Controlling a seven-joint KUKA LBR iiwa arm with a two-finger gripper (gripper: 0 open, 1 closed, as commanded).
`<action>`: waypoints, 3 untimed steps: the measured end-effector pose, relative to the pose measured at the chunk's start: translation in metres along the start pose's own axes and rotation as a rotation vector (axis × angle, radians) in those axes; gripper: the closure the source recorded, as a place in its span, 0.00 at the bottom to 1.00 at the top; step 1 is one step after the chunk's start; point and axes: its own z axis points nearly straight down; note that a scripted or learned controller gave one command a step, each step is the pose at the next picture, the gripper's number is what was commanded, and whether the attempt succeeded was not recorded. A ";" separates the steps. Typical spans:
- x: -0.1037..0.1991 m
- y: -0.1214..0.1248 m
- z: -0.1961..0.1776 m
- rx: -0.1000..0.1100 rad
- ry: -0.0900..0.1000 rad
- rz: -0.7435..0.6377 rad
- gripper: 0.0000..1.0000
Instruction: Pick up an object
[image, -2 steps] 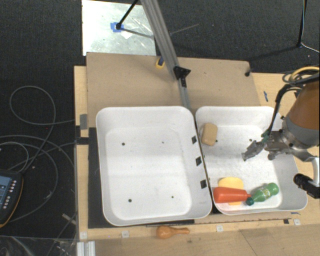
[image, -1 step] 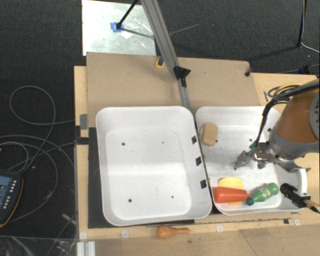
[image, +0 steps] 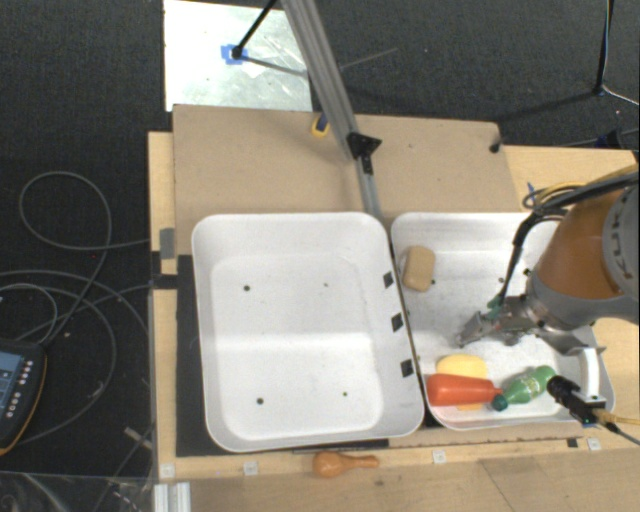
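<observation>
We see two shallow white bins sitting side by side on a brown bench. They look like smooth plastic with round corners. The left bin (image: 290, 330) has a few small dark dots on its floor. The right bin (image: 455, 245) has toys in it. Near its top left there is a small tan block (image: 418, 267) that looks like wood or bread. Down at the bottom edge there is a round yellow thing (image: 463, 366), maybe a lemon, touching a long orange carrot (image: 458, 390). Just beside the carrot's right end lies a green bottle (image: 526, 387), tipped on its side. The grey arm with the orange band (image: 580, 255) comes in from the right, above the right bin. Its claw (image: 487, 325) is made of shiny grey metal and hangs just above the yellow thing. We cannot tell how far open the claw is, and we see nothing held in it. On the bench in front of the bins lies a small brown pear-shaped toy (image: 343, 462), smooth like wood.
</observation>
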 end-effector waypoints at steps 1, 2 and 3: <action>-0.001 0.001 -0.013 -0.005 -0.001 0.001 1.00; -0.006 0.005 -0.076 -0.010 -0.003 -0.003 1.00; -0.007 0.007 -0.125 -0.009 -0.003 -0.005 1.00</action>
